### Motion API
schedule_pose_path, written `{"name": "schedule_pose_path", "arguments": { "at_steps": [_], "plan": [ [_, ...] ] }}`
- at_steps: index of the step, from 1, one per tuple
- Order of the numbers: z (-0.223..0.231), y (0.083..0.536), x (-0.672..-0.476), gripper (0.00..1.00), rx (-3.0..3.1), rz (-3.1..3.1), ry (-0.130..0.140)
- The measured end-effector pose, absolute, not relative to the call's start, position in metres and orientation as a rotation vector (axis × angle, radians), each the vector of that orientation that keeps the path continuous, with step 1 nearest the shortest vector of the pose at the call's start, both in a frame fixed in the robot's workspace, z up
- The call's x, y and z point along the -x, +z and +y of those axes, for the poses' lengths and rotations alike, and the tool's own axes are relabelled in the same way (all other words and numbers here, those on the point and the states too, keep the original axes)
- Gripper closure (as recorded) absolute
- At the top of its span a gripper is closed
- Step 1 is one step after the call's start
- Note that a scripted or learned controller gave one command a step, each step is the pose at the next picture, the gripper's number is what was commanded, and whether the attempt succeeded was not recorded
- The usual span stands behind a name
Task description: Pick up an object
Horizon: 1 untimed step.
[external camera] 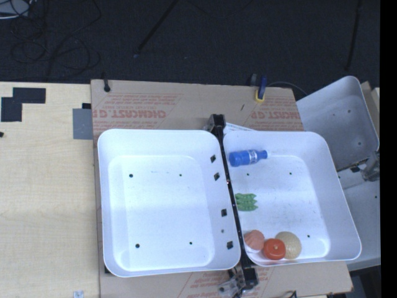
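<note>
Several small objects lie in the right bin (322,185). A blue bottle (247,158) rests on its side near the bin's upper left corner. A green pea pod (245,202) lies by the left wall at mid height. In the lower left corner sit a pink round piece (254,239), a red tomato-like object (273,249) and a beige round object (289,243), all touching or nearly so.
The left bin (111,166) stands beside the right one, with a black divider strip (226,185) between them. Both rest on a cardboard sheet (186,104). A grey metal plate (338,117) rises at the right.
</note>
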<state>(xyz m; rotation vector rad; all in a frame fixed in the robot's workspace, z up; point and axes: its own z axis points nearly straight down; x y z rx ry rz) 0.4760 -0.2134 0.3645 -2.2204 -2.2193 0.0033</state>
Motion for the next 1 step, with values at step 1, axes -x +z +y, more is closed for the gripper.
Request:
{"name": "schedule_pose_path", "arguments": {
  "at_steps": [1],
  "plan": [
    [-0.2132, 0.3508, -0.4761, 1.00, 2.222, -2.218, 0.003]
  ]
}}
